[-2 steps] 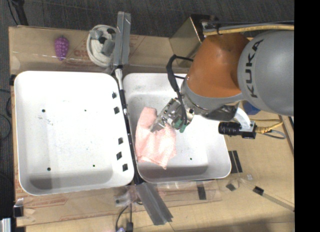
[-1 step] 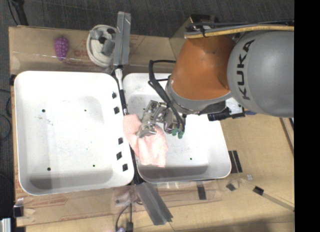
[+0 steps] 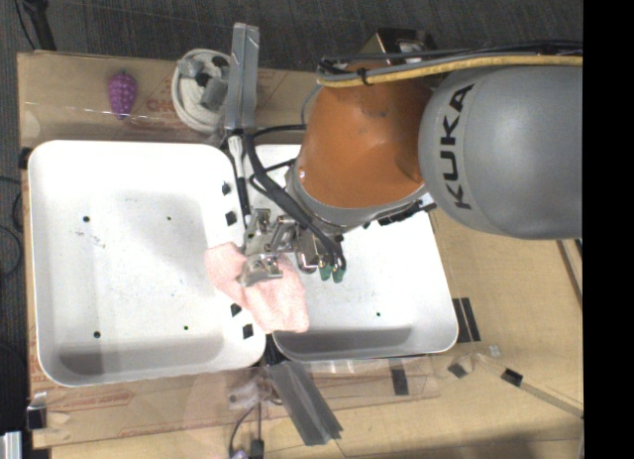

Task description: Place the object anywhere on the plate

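- Your jaws (image 3: 265, 267) sat low over the seam where the two bins meet, on top of a pink cloth (image 3: 267, 293).
- You could not tell from this angle whether they were apart or clamped on the cloth; the metal fingers blurred into it.
- The cloth lay directly under the jaws and spread below them, draped across the left bin (image 3: 109, 249) rim and the right bin (image 3: 396, 318) rim.
- Your arm (image 3: 396, 140) loomed above and right of the jaws, orange band toward them.
- Well up and left of the jaws, on the counter (image 3: 69, 90), stood a purple object (image 3: 122, 92) and a white cable coil (image 3: 201, 85).
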Controlling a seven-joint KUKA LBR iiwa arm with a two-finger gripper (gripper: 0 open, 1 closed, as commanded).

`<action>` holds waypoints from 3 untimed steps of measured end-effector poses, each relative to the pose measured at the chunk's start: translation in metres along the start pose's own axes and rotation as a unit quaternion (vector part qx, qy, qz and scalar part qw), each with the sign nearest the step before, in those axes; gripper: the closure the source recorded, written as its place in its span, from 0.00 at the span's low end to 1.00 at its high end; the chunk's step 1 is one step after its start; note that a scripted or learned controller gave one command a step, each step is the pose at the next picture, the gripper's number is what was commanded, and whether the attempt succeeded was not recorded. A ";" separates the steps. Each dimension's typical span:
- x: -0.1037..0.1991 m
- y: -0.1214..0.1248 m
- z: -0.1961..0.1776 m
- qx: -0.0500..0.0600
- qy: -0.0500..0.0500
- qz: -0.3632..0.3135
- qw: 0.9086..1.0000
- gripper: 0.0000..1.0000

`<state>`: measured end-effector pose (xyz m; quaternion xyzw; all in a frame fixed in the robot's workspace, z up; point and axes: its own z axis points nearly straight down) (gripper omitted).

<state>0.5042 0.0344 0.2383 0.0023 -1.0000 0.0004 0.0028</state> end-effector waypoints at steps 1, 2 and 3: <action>0.001 0.057 0.011 0.000 0.000 -0.002 1.000 1.00; 0.002 0.110 0.009 0.000 -0.003 -0.002 1.000 1.00; 0.001 0.110 0.009 0.000 -0.003 -0.002 1.000 0.00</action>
